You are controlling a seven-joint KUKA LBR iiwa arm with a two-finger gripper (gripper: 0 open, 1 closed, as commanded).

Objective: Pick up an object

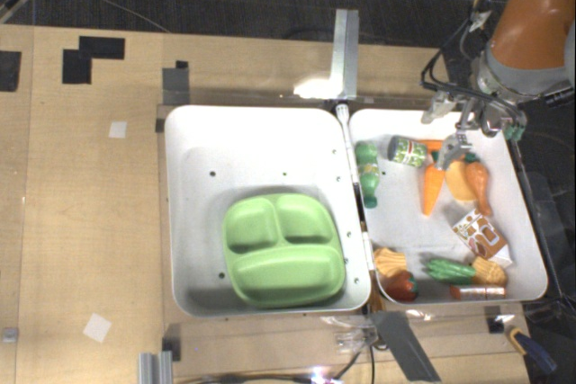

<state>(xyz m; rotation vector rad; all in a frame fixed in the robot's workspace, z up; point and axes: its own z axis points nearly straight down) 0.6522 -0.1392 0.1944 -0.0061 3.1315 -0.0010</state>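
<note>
The arm (531,27) hangs over the far right corner of the right bin (531,220). Its gripper (461,139) points down above the carrot (432,186) and the can (409,152). The view does not resolve the fingers, so their state cannot be told, and nothing is seen held.

The step in hand is judged to be the approach. The carrot lies clear of its neighbours on one side, so a straight descent across its narrow width suits it best. The crowded near end of the bin is best avoided.

The left bin (193,193) is smooth white plastic with shallow sloped walls. It holds a glossy green divided tray (283,249) with rounded corners. The carrot is a tapered orange cone. The can is a short cylinder lying on its side. The snack packet (481,234) is flat and crinkled, and likely slips under a pinch.
</note>
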